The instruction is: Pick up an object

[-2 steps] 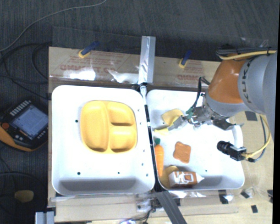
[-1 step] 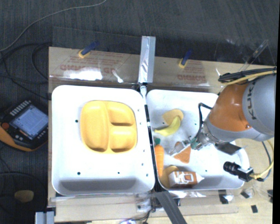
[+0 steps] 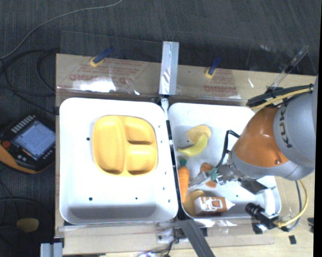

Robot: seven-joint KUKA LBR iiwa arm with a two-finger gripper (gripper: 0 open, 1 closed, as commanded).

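Observation:
The right bin [image 3: 256, 114] holds several items. A yellow banana [image 3: 196, 140] lies at its upper left. An orange carrot [image 3: 183, 182] lies along the left wall. A small brown-and-white bottle [image 3: 211, 204] rests on its side at the front. A small orange piece [image 3: 206, 167] sits near the middle. My gripper [image 3: 211, 177] is low in this bin, just below the orange piece and above the bottle, right of the carrot. The arm's orange band [image 3: 260, 142] hides the bin's right part.
The left bin [image 3: 74, 196] carries a yellow divided tray [image 3: 124, 145]. A metal divider [image 3: 169, 67] stands between the bins at the back. A handheld pendant [image 3: 26, 141] lies on the floor to the left.

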